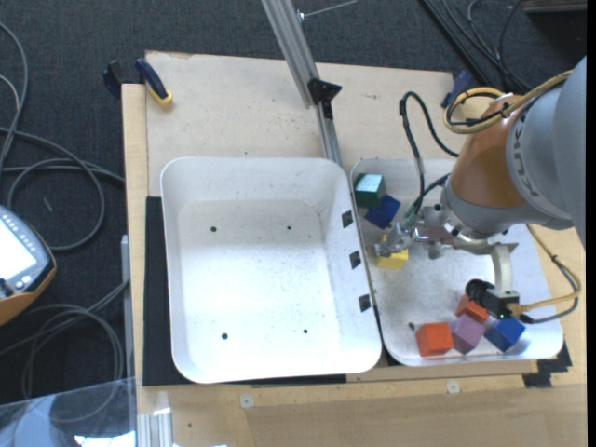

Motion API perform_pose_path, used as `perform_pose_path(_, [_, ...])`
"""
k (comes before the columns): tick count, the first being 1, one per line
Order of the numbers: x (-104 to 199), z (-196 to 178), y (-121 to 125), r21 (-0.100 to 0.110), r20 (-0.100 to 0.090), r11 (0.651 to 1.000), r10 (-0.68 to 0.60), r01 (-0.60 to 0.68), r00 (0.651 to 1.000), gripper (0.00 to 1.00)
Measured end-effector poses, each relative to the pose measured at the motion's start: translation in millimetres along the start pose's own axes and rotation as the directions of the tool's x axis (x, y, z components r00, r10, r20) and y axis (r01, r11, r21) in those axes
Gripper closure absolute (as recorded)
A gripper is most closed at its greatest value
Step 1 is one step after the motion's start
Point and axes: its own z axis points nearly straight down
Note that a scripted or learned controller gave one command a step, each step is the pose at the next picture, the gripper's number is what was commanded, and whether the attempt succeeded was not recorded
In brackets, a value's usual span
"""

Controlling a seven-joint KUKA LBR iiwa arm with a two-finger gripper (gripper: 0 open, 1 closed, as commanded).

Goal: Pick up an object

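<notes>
My gripper (395, 242) hangs low over the left part of the right bin (424, 287), reaching in from the right. A yellow block (392, 260) lies right under its tip, touching or nearly touching it. Just behind the gripper sit a dark blue block (383, 210) and a teal block (370, 186) against the bin's far left corner. At the bin's near right lie an orange block (434, 339), a purple block (467, 332), a blue block (504, 334) and a small red-orange block (473, 309).
The large left bin (186, 250) stands beside the right one, their walls meeting near the gripper. A metal pole (296, 45) slants up from the back of the bench. Black cables (412, 128) loop behind the arm's orange band (484, 161).
</notes>
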Motion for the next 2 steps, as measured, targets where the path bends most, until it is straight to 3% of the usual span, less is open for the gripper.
perform_pose_path(1, [-57, 0, 20, 0.001, -0.004, 1.0, 0.005, -0.005, 1.0, 0.0])
perform_pose_path(2, [-33, -16, -34, 0.019, -0.005, 1.0, 0.005, -0.004, 1.0, 0.0])
